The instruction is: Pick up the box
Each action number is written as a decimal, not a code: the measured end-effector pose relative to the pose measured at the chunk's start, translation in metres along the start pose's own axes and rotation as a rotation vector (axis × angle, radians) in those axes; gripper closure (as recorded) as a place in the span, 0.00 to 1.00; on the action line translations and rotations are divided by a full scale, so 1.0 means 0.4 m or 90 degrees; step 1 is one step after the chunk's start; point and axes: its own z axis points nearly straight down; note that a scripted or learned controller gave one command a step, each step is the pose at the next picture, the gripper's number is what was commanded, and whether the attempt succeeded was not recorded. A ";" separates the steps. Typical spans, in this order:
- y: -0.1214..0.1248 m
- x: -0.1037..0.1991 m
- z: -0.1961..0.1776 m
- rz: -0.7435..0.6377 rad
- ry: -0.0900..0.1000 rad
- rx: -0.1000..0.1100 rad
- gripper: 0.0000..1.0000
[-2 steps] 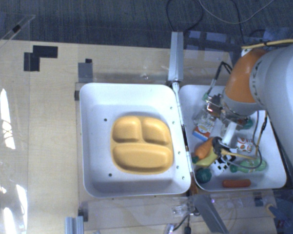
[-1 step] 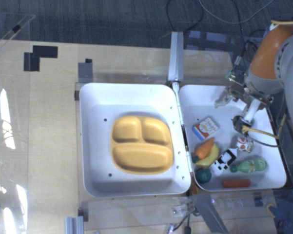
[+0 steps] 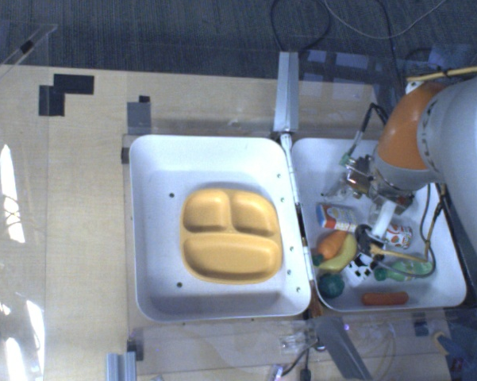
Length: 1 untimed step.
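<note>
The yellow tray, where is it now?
The yellow tray lies in the middle of the left bin, beside the right bin's dividing wall.

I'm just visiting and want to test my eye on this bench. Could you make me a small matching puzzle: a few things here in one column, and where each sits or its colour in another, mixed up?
Things:
1. compartment tray
2. banana
3. red sausage-shaped toy
4. arm's band

Descriptions:
A. orange, above the wrist
B. lies near the front wall of the right bin
C. tan, alone in the left bin
D. yellow, in the right bin close to the divider between the bins

Pairs: 1-C, 2-D, 3-B, 4-A
</note>
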 end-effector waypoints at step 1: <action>0.065 -0.017 -0.296 0.037 -0.001 0.001 0.00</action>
